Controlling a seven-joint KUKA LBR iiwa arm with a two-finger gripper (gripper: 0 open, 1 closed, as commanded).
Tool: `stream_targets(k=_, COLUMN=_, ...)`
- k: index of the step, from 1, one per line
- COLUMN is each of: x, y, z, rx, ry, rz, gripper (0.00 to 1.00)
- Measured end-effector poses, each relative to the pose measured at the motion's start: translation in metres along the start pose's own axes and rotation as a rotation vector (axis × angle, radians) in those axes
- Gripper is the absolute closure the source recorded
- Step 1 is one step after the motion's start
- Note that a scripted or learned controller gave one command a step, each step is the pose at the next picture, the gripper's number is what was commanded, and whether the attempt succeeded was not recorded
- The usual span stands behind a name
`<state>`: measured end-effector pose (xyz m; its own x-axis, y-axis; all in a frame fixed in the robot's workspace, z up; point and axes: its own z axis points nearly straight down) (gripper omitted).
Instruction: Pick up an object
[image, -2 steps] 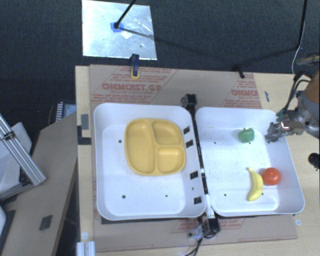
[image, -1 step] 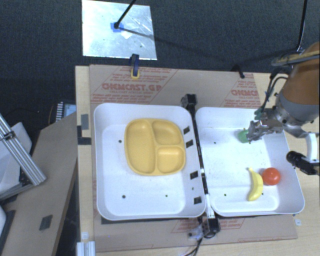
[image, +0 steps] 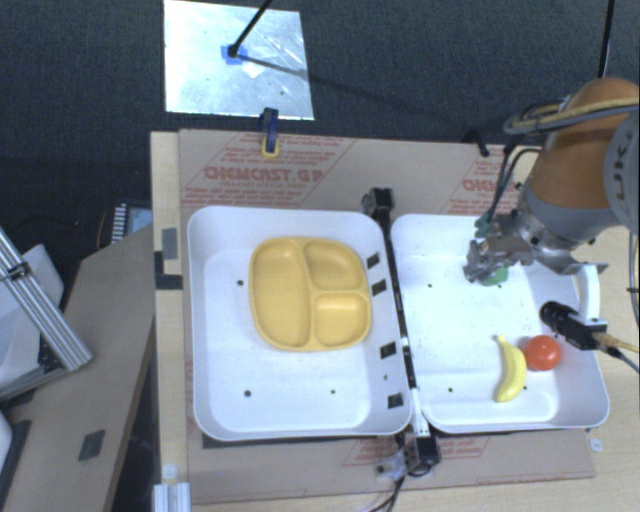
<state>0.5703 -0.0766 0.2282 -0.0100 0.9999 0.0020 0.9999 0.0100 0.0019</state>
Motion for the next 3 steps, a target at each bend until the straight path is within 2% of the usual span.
stream_targets(k=1, x=0.054, y=0.000, z=0.006, rx=0.000, ry=0.000, rz=0.000, gripper=1.00)
stream_targets(k=2, x=0.105, y=0.010, z=-0.005, rx=-0.001, ry=0.000, rz=0.000, gripper=1.00)
stream_targets(k=3, x=0.157, y=0.014, z=0.008, rx=0.001, ry=0.000, rz=0.000, gripper=1.00)
